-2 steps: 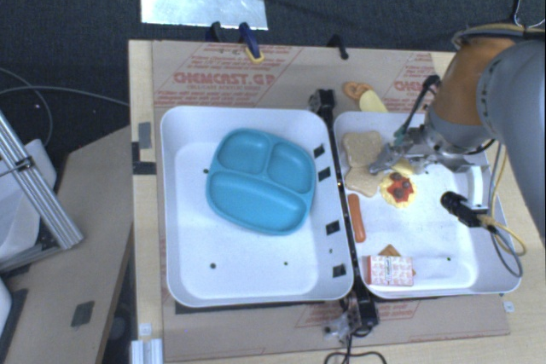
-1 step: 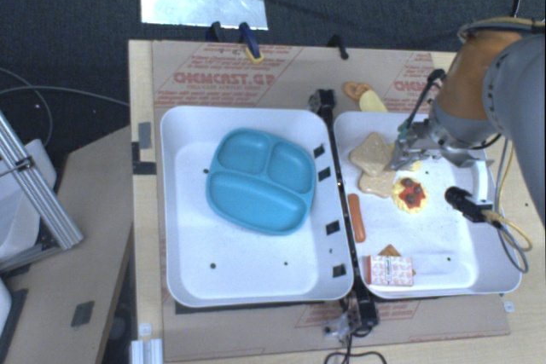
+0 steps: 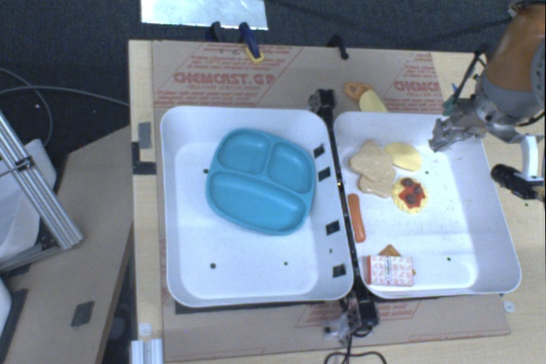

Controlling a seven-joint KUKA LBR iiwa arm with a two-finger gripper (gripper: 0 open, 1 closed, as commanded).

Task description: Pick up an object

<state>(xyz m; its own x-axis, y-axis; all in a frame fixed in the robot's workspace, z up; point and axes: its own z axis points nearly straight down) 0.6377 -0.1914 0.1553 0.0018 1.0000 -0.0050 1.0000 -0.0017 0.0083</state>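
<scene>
The tool (image 3: pixel 444 135) hangs over the upper right part of the right bin (image 3: pixel 490 222), at about 2 o'clock from that bin's middle, with nothing visible between its tips; whether it is apart or together cannot be told. The grey arm (image 3: pixel 512 72) with its orange band comes in from the right.

In the right bin lie several toy food pieces. A beige cookie-like piece (image 3: pixel 373 167) sits near the bin's upper left, touching a yellow chip-like piece (image 3: pixel 403 156) at its 2 o'clock. A small yellow round with red topping (image 3: pixel 410 194) lies just beside the cookie at 4 o'clock. A thin orange-red sausage (image 3: pixel 357 217) lies along the left wall, and a small pink and white box (image 3: pixel 390 270) rests at 6 o'clock near the front wall, with a brown wedge (image 3: pixel 390 251) touching its top edge.

The left bin (image 3: pixel 188 268) holds a blue 3-compartment plate (image 3: pixel 261 180). On the bench (image 3: pixel 213 77) beyond the right bin, at 12 o'clock, lie a yellow piece (image 3: pixel 373 102) and an orange piece (image 3: pixel 356 89).
</scene>
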